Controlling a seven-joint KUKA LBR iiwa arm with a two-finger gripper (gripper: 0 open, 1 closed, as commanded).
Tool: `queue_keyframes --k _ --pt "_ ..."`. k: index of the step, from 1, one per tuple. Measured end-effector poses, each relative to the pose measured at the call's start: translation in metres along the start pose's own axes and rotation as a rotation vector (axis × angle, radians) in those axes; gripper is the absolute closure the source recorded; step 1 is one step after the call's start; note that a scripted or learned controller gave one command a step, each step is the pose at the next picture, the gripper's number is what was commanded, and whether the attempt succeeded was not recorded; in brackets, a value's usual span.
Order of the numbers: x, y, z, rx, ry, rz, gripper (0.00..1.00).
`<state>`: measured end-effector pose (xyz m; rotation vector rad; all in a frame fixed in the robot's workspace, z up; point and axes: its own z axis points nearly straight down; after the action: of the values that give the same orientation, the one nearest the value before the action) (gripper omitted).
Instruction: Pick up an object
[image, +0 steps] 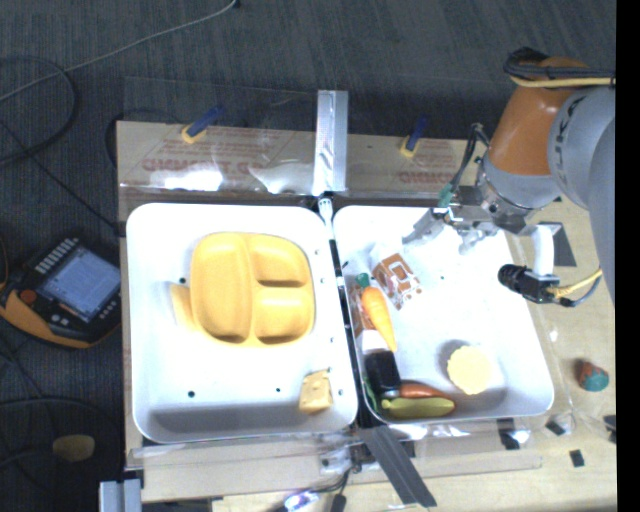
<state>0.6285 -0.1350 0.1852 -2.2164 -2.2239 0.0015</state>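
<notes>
i'm logging, largest first: left bin (150, 300) holding a yellow tray (250, 285); right bin (520, 330) holding a carrot (374, 312) and a round disc (469, 368). gripper (452, 228) is hovering at its far edge, fingers spread, gripping nothing. i'm judging the disc easiest: centre above it before descending.

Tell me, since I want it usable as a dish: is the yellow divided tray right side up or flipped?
Flipped. The yellow divided tray lies in the left bin with its compartments bulging upward as rounded humps.
</notes>
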Motion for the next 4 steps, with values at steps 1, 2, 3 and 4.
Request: queue_keyframes --k 1,2,3,4 --pt "0.028 0.026 0.096 -0.011 -0.004 -0.06 0.0" --pt "0.052 0.038 0.002 0.0 -0.003 0.175 0.0" --pt "0.038 -0.064 0.096 -0.01 0.0 0.357 0.0" --pt "0.038 -0.063 0.086 -0.012 0.002 0.357 1.0"
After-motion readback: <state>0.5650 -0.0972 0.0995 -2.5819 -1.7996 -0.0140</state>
